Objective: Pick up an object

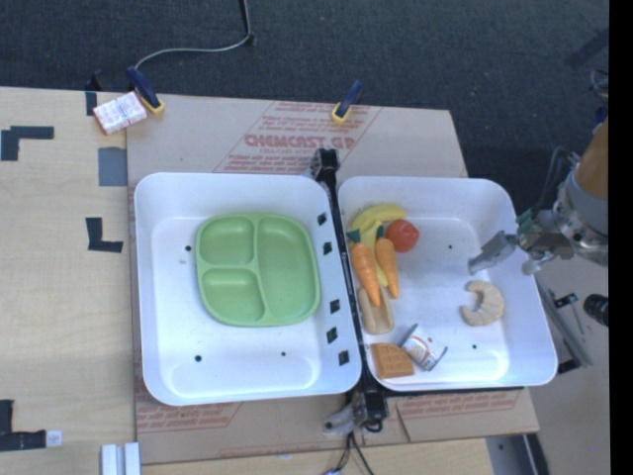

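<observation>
Green divided tray point(259, 269) in left bin. Right bin: two carrots point(374, 270), long axes running near-far, along its left wall; croissant point(483, 304) right. Hand point(497, 249) just above the croissant, fingers' state unclear, arm cut off by right edge.
</observation>
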Controlling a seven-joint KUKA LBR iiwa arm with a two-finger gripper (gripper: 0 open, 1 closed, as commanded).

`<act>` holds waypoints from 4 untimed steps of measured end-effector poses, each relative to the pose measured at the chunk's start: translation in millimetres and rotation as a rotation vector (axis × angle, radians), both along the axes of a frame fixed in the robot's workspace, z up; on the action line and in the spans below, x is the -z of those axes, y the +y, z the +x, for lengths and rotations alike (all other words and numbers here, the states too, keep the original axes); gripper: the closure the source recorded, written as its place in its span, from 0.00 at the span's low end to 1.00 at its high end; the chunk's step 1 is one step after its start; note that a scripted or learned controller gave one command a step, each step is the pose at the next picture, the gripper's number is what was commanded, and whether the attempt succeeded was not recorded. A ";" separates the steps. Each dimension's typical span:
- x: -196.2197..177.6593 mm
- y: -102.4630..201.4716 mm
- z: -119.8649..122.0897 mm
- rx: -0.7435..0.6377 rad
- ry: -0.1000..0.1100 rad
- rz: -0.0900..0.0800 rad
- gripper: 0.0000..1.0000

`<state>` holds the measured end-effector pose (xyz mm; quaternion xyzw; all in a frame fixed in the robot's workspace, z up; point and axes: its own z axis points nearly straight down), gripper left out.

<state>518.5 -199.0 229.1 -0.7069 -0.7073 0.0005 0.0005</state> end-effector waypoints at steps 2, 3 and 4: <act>142.3 56.6 102.8 -0.002 -0.006 -0.002 0.00; 132.5 56.0 102.6 -0.003 -0.006 -0.004 1.00; 44.5 135.3 92.9 -0.002 -0.002 0.001 1.00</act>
